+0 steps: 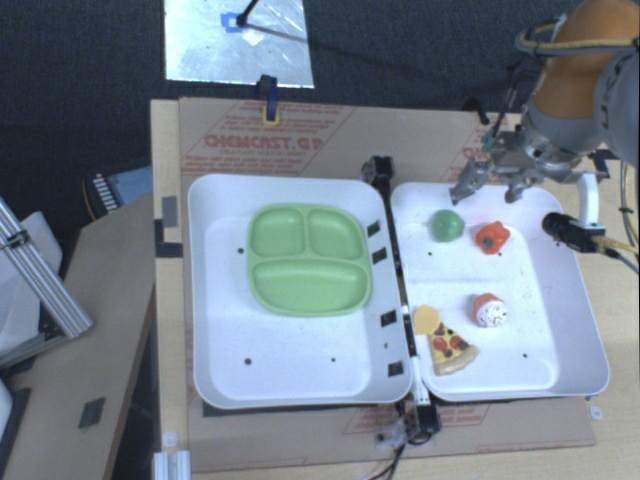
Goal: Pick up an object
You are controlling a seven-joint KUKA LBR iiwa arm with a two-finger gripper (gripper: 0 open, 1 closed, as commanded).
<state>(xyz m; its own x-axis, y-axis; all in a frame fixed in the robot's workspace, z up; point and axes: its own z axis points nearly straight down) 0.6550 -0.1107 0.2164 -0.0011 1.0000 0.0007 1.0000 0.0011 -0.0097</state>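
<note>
Two white bins side by side on bench. Left bin [215, 363] holds green divided plate [306, 259]. Right bin [570, 343] holds the pickable stuff: green ball [447, 225], orange-red pepper-like toy [491, 237], red-and-white round toy [489, 310], pizza slice toy [449, 349] with a small yellow piece [427, 319] touching its upper end.

Gripper [491, 186] over far edge of right bin, fingers spread apart, nothing between them. Left fingertip above and just beside green ball, right fingertip above and right of pepper toy. Looks raised off bin floor, not touching anything.

Step in hand, judged: approach and pick a target. Nearest candidates green ball and pepper toy, both near the gripper, close to each other but apart.

To do well: commit to one item, not the gap between the two. Centre fingers over the chosen item before descending. Ball likely rolls if clipped off-centre, so straddle evenly and close slowly. Pepper toy probably steadier, irregular shape though; grip across narrow side. Watch far bin wall, little room behind. Descend fully to floor level before closing, else fingers likely close on air. Pizza slice flat, poor choice for a two-finger pinch.
</note>
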